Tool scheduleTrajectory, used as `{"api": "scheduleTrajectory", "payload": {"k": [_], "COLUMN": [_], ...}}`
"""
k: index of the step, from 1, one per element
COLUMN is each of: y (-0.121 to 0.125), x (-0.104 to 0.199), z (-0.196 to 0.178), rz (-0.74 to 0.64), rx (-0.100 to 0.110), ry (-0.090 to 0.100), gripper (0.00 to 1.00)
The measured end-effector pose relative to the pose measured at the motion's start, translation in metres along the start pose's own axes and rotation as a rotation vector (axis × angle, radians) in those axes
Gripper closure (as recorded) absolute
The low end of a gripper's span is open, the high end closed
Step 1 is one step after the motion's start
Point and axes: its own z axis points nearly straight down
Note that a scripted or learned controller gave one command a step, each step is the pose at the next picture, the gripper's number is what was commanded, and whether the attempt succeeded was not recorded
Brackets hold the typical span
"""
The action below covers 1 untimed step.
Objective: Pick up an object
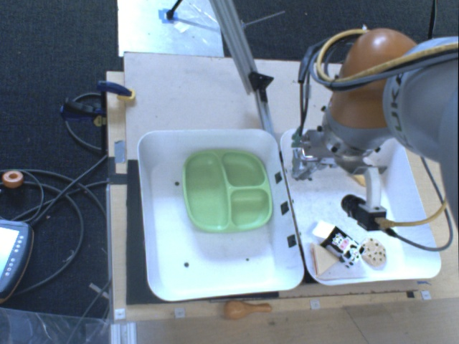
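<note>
Fingers: you cannot tell whether they are spread or closed; the gripper (pixel 303 165) hangs low at the right bin's (pixel 416 192) left wall, nothing visibly between them.
Arm: it enters from your right, orange band above the wrist.
Right bin: you find a tan wedge (pixel 324 258), a black-and-white spotted block (pixel 342 246) and a speckled cookie-like round (pixel 374 253) clustered at its near edge.
Left bin (pixel 154 213): a green divided plate (pixel 228 190) lies flat.
Bench (pixel 179 92): a small wooden piece (pixel 247 309) sits at its front edge.
</note>
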Motion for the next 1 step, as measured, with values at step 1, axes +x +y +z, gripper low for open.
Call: {"api": "scheduleTrajectory", "payload": {"k": [1], "y": [0.0031], "x": [0.057], "z": [0.0109], "rz": [-0.001], "rx": [0.0], "ry": [0.0], "gripper": [1.0]}}
